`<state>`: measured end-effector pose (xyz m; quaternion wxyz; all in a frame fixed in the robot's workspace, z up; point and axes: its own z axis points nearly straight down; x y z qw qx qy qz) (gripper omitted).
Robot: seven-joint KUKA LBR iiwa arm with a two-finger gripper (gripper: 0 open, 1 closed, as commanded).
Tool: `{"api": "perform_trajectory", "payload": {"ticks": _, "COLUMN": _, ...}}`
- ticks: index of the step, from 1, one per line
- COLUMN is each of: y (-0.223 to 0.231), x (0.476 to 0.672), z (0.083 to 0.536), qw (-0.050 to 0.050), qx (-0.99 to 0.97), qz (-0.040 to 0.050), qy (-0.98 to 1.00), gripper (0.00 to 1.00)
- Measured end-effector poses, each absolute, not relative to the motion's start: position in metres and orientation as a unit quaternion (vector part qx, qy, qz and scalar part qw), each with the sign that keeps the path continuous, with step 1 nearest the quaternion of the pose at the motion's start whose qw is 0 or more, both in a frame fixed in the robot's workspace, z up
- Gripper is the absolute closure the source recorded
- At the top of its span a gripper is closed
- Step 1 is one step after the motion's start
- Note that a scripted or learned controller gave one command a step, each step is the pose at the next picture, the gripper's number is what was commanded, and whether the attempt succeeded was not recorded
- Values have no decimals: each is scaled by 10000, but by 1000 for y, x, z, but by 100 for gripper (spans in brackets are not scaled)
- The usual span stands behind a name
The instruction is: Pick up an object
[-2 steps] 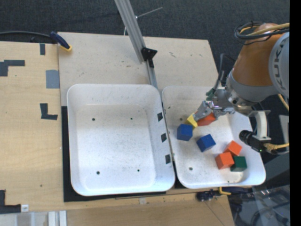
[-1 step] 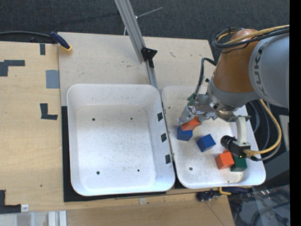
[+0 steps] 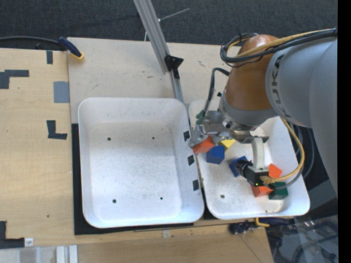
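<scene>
Tool point(image 3: 207, 133): low over the left edge of the right bin point(image 3: 230, 203), on the end of the grey arm point(image 3: 296, 75) with its orange band. It cannot be told whether the tool is apart, together, or clamped on anything.
Orange block point(image 3: 202, 145): the closest thing, directly under the tool tip by the bin's left wall. It cannot be told whether the tool touches it.
Yellow piece point(image 3: 227, 143): just beside the tool, on the side toward the view's right, partly under the wrist.
Blue block point(image 3: 215, 154): just below the tool in the view, next to the orange block.
Second blue block point(image 3: 238, 165): a little farther from the tool, down and to the right.
Far cluster: second orange block point(image 3: 275, 171), red-orange block point(image 3: 262, 190) and green block point(image 3: 281, 191), close together near the bin's right rim, well apart from the tool.
Left bin point(image 3: 131, 163): on the tool's other side, its right wall next to the tool.
Metal pole point(image 3: 151, 23): rises at a slant beyond the tool, toward the top of the view.
Table point(image 3: 109, 70): pale wood carrying both bins.
Blue-and-yellow clip point(image 3: 71, 47): farthest from the tool, at the table's upper left.
</scene>
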<state>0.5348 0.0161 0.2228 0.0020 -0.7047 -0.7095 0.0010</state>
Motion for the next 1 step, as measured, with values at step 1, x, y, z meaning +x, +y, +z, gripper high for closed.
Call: {"api": "perform_trajectory", "payload": {"ticks": 1, "y": 69, "x": 522, "z": 214, "qw": 21, "qx": -7046, "qz": 12, "qy": -7096, "gripper": 100}}
